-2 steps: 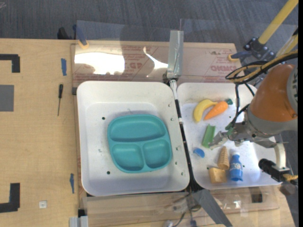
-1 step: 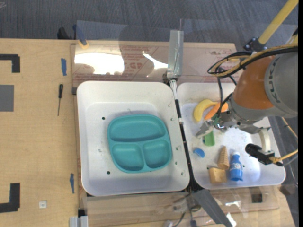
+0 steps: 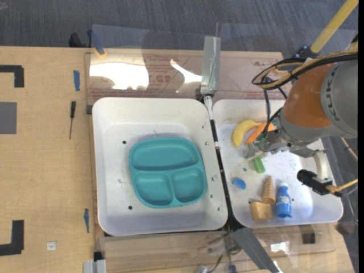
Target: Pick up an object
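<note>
Camera view: the gripper [image 3: 257, 147] hangs low in the right bin [image 3: 333, 209], at its upper middle, just below the banana [image 3: 243, 131] and an orange piece [image 3: 263, 129] that lies against it. A green block [image 3: 259, 164] sits just beneath the tool, close enough that it may be touching. Whether the tool is open or closed I cannot tell — the wrist and its cabling cover that part, and nothing can be seen held.

The risk, as I judge it, comes from crowding. Banana, orange piece and green block lie so near one another that a closing grip could catch two at once, or nudge one aside and close on nothing. The banana's curved, smooth skin looks likely to slip out of a pinch made off its middle. The small block could tip or skid away on the slick white floor.

Further down the same bin lie a blue bit [image 3: 238, 182], a cone [image 3: 267, 189], a tan cup [image 3: 261, 210] and a blue bottle [image 3: 283, 201] — the last three close together, well apart from the tool, so not in its way now. A black-tipped part of the arm reaches over the bin's right side, near the bottle.

The left bin [image 3: 108, 118] holds a teal tray [image 3: 167, 172], apart from all this. The divider [image 3: 215, 147] between the bins stands close to the banana, leaving little room on that side.
</note>
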{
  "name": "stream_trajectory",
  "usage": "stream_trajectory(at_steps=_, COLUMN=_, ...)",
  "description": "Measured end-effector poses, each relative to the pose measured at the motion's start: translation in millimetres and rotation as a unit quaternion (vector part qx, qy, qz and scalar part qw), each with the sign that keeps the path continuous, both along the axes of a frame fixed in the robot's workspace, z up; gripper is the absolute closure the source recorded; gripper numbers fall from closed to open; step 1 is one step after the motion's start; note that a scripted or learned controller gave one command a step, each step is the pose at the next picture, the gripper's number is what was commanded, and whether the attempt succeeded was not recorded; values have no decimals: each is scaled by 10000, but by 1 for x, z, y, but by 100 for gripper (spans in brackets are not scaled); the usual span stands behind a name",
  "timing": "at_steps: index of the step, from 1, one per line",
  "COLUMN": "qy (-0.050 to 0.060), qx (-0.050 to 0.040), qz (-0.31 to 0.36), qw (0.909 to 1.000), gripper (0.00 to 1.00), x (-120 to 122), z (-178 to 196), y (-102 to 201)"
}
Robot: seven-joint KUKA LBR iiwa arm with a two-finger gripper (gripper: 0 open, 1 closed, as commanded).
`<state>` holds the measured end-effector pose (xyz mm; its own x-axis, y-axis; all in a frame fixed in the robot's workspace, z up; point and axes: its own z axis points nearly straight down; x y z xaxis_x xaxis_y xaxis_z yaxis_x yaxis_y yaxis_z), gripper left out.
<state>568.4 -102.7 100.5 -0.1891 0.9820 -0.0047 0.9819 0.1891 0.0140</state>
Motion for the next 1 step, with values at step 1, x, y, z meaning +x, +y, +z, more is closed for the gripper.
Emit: stream_trajectory(at_steps=1, qy=19, qx=24, qz=-738, qw=9973, gripper=100, x=41, z=124, y=57)
